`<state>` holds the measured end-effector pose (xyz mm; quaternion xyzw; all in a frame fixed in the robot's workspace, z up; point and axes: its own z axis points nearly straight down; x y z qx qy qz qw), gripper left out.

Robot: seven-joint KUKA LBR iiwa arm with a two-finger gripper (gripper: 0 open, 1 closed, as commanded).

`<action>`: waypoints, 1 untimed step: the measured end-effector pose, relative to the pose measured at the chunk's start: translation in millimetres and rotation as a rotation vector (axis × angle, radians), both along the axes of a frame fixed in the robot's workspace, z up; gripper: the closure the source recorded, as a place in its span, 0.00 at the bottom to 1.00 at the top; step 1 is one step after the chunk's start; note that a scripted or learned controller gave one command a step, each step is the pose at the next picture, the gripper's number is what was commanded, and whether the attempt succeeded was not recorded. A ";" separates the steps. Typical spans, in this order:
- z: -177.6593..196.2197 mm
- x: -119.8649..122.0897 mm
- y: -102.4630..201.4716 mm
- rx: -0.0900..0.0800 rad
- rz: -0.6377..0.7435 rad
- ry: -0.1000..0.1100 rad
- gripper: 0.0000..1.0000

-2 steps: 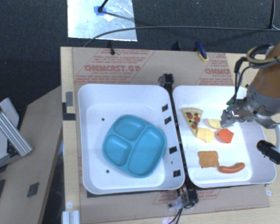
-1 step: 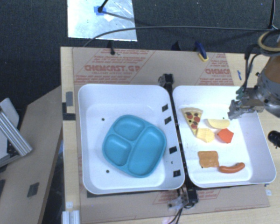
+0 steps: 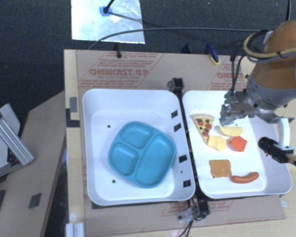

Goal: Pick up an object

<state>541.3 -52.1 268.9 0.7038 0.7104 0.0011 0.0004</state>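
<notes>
Toy food pieces scattered loose across the floor of the right bin (image 3: 276, 181), none stacked, each open to a reach from above: pizza slice (image 3: 203, 126) toward the upper left of that bin, pale apple wedge (image 3: 231, 131) just right of it, yellow cheese piece (image 3: 217, 142) below, orange-red chunk (image 3: 238, 143) beside the cheese, brown toast (image 3: 220, 168) and sausage (image 3: 244, 177) low in the bin. Probably laid out apart so that one can be taken alone. Blue divided plate (image 3: 141, 153) alone in the left bin (image 3: 96, 132), middle of the frame, likely a place to set food down.

Hand (image 3: 228, 116) low over the right bin's upper part, arm coming in from the right edge. Apple wedge directly below and touching or nearly touching its tip; pizza slice just to the left. Cannot tell whether clenched or released; nothing seen between its tips, so no grasp claimed. Likely target: apple wedge.
</notes>
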 end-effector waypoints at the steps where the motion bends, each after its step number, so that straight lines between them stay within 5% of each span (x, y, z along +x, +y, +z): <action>1: -17.2 -4.0 57.8 0.000 0.001 0.001 1.00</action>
